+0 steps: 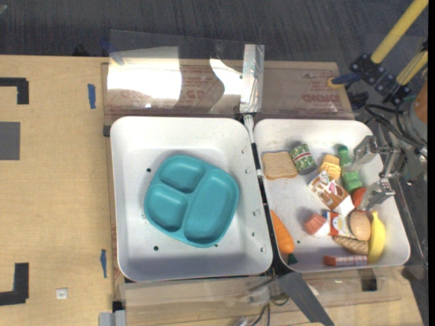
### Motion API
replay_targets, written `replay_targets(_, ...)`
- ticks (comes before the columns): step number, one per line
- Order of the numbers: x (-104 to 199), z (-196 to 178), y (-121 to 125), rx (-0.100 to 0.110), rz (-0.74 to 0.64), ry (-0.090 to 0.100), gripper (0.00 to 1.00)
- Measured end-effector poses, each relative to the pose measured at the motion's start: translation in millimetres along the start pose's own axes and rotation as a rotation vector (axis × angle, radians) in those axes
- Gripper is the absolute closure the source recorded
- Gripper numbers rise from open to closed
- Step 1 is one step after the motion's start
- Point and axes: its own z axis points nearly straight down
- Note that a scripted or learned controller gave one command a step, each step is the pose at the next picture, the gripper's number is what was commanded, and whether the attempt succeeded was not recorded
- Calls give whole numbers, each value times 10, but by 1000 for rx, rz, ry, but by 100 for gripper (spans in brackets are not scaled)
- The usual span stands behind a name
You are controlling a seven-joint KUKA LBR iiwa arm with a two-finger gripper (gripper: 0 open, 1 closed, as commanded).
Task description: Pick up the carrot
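The carrot (282, 231) is orange with a green stub at its near end. It lies along the left wall of the right bin (319, 129), toward the front corner. My gripper (372, 169) is at the right side of that same bin, well to the right of the carrot and further back. Its two metal fingers (363, 147) are spread apart, open, with nothing between them.
The right bin also holds a bread slice (279, 164), a green can (302, 157), a snack packet (329, 189), a red block (314, 223), a banana (376, 236) and a red marker (343, 259). A teal divided plate (192, 199) lies in the left bin (129, 148).
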Motion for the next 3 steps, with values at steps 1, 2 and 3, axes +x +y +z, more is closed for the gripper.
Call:
replay_targets(1, -286, 1498, 395, -6, -48, 13, 0)
replay_targets(2, -147, 1689, -55, -3, 77, -4, 0)
replay_targets(3, -1020, 1701, -183, 0, 109, -8, 0)
